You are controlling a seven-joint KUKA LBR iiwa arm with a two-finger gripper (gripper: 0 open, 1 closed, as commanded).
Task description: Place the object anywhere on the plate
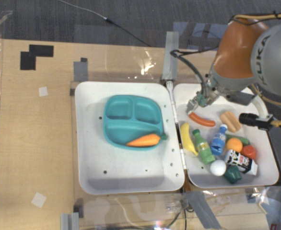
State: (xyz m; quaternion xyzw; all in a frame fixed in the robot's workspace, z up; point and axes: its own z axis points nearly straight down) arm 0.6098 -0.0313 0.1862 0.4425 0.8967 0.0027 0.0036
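A teal divided plate (pixel 126 115) lies in the left bin (pixel 90 143). An orange carrot (pixel 144 140) rests on the plate's near right rim. My gripper (pixel 199 101) hangs over the back left part of the right bin (pixel 267 174), just above and behind a red sausage (pixel 202 120). Nothing shows between its fingers, which look close together.
The right bin holds several toys: a yellow banana (pixel 187 138), a green bottle (pixel 203 147), a blue bottle (pixel 218 139), a hot dog bun (pixel 230 120), an orange (pixel 234 144), a white ball (pixel 218 167), a tomato (pixel 249 152) and a dark carton (pixel 239 161).
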